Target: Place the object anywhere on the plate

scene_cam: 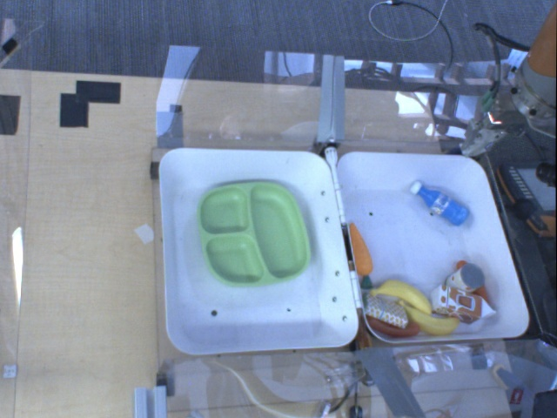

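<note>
while the arm [535, 77] is parked at the right edge, its tool's state cannot be told; nothing is picked yet, so an object such as the blue bottle [441, 203] must be reached before the green plate [254, 232]

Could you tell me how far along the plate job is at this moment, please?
Nothing looks done yet: the green plate in the left bin has no object on it. The arm sits at the upper right, outside the bins. The blue bottle, banana, carrot and carton lie in the right bin, awaiting pickup.
</note>
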`<state>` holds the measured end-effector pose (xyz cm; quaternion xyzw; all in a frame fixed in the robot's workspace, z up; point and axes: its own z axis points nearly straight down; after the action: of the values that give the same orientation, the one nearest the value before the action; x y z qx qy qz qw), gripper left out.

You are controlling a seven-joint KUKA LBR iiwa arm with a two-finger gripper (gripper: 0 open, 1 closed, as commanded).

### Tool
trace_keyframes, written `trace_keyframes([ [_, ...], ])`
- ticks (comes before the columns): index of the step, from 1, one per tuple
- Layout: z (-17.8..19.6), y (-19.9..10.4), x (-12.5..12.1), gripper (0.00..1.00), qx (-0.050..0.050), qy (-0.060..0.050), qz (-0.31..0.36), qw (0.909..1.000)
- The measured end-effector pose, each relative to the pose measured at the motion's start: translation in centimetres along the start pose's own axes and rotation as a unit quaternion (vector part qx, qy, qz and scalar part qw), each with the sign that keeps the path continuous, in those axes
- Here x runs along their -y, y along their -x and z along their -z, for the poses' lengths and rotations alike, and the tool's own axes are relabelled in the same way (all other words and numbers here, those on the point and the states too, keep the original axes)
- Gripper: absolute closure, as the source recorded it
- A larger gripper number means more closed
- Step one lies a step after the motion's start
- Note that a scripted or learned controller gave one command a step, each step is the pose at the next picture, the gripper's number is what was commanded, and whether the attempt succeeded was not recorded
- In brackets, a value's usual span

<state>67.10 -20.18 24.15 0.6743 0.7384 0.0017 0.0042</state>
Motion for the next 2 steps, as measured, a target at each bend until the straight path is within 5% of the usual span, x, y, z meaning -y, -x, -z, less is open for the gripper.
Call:
trace_keyframes([
  [1, -6.34, -7.43, -0.54, 1.00, -0.002, -0.002, 0.028, 0.9996],
  [2, -6.27, -7.37, -0.56, 0.00, -0.001, -0.001, 0.028, 0.9996],
])
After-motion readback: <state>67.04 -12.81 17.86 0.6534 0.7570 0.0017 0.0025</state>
